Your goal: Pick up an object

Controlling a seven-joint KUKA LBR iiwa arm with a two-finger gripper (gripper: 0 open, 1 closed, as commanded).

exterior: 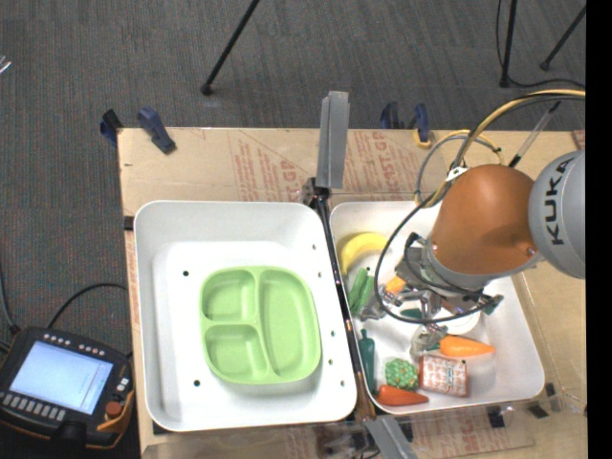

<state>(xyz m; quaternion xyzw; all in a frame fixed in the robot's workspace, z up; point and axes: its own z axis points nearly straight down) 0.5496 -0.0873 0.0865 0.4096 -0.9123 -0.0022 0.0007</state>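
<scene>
1. The scene is viewed by one camera, set high above the worktop (239,165) and angled downward at a slant.
2. Both white bins are taken in whole: the left bin (163,256) and the right bin (521,338) sit side by side in the lower half of the picture.
3. The far edge of the worktop and a stretch of grey carpeted floor (115,46) beyond it are seen in the upper part.
4. The arm (483,223) is seen entering from the right, at middle distance.
</scene>
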